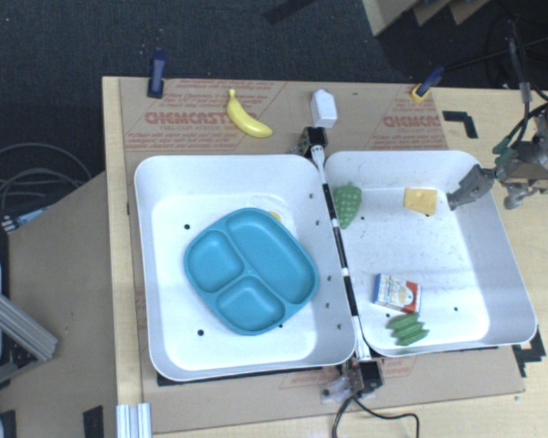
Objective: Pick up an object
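- While the tool (pixel 466 190) hovers at the right bin's (pixel 493 327) far right edge, grip state unclear, nothing visibly held;
- judged best: descend squarely over the yellow block (pixel 421 201) just beside it.

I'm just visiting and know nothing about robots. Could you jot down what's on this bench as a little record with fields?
left bin: holds a blue divided plate
right bin: holds a yellow block, a green leafy item, a small printed box and a green pod-like item
outside the bins: a banana on the board behind the left bin
arm's tool: at the right bin's far right edge, beside the yellow block
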You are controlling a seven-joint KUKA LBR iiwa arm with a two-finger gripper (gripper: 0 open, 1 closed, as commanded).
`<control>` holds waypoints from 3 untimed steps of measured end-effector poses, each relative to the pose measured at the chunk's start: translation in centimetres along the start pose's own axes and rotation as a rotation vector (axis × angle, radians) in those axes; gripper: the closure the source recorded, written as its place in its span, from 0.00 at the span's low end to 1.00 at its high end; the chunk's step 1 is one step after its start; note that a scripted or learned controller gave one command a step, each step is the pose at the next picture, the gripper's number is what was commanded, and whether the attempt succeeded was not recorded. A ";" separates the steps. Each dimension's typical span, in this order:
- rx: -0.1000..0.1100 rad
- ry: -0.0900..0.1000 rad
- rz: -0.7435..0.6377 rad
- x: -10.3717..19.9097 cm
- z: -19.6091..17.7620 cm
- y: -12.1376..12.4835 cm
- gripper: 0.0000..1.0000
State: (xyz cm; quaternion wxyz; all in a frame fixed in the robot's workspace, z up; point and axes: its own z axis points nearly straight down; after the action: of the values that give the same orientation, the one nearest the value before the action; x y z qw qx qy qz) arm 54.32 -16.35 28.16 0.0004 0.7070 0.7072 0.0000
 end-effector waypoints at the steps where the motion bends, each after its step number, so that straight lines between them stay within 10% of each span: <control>1: 0.002 0.001 0.000 4.5 7.6 -2.9 0.00; 3: -0.001 0.002 0.001 5.8 19.0 -6.3 0.00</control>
State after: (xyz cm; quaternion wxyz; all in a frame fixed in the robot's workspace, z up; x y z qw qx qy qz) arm 48.01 -10.60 9.11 0.0003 0.7071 0.7071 0.0011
